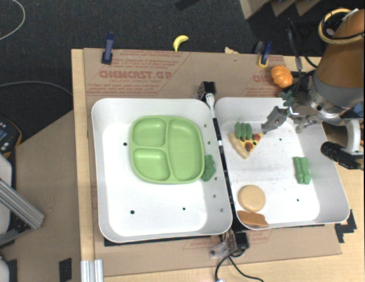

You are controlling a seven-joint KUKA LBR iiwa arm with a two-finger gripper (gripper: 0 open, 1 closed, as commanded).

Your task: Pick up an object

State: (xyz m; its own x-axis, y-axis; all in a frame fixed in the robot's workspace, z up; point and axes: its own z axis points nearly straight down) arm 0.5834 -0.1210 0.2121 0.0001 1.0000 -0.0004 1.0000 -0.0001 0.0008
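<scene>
1. Tool [275,121]: above right bin [329,213], far side; finger state cannot be told.
2. Pizza slice [245,144]: just left of tool, untouched.
3. Advice: centre over slice, descend straight.

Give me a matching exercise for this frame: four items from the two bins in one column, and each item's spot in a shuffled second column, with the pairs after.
Items:
1. green divided plate
2. pizza slice
3. round tan bun
4. green bean bundle

Places:
A. right bin, near its right side
B. middle of the left bin
C. right bin, upper left part, just beside the gripper
D. right bin, near its front edge

Pairs: 1-B, 2-C, 3-D, 4-A
</scene>
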